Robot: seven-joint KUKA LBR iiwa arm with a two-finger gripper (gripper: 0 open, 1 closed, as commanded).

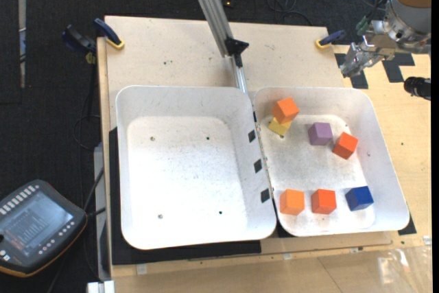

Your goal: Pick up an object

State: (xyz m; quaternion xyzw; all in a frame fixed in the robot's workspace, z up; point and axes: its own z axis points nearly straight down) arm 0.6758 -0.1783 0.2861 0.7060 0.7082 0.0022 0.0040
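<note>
The right bin [384, 141] holds several blocks. An orange block [286, 108] rests partly on a yellow block [278, 126] near the bin's back left. A purple block [319, 134] and a red-orange block [345, 145] lie toward the middle. Along the front sit an orange block [292, 202], a red-orange block [324, 202] and a blue block [359, 197]. My gripper [357, 62] hangs at the upper right, beyond the right bin's back corner, above the bench. Nothing shows between its fingers.
The left bin [137, 106] lies beside the right one. A metal pole [209, 0] slants down to the bins' shared back edge. Clamps [106, 34] sit at the bench's back corners. A teach pendant [34, 223] lies at the lower left.
</note>
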